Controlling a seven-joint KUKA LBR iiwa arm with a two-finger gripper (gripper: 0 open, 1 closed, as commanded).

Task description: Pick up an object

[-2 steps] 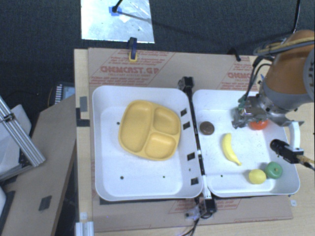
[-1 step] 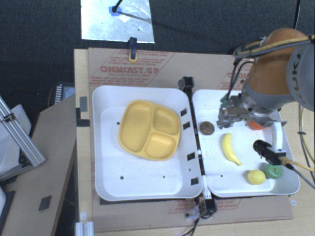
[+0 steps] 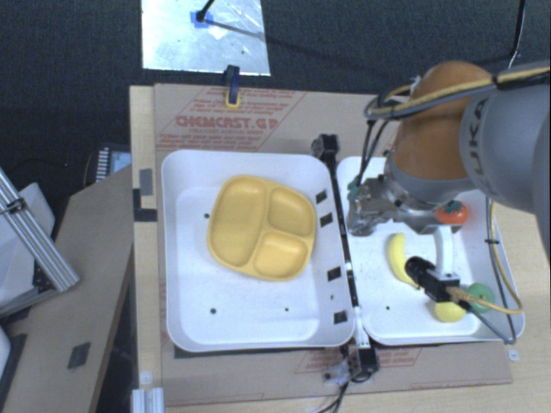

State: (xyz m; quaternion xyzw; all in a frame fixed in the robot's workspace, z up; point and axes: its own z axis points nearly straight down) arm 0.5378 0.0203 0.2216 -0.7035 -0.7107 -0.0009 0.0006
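Here we are looking down on two shallow white bins sitting side by side on a sheet of brown cardboard (image 3: 284, 110). The left bin (image 3: 185, 256) is holding a yellow divided plate (image 3: 261, 227), which is lying flat near the bin's middle with its three compartments facing up. The grey arm (image 3: 504, 149) is reaching in from the right, and its gripper (image 3: 362, 212) is hanging over the far left part of the right bin (image 3: 387, 321), just beside the divider between the two bins. We cannot tell whether the claw is standing wide or narrow, because the wrist is covering it from above. A yellow banana (image 3: 395, 256) is lying in the right bin, just to the near right of the gripper and apart from it. Further right, a small orange-red object (image 3: 454, 214) is peeking out from under the wrist. A rounded yellow fruit (image 3: 448, 311) is resting by the bin's near edge, with a small green thing (image 3: 479, 297) just beside it.
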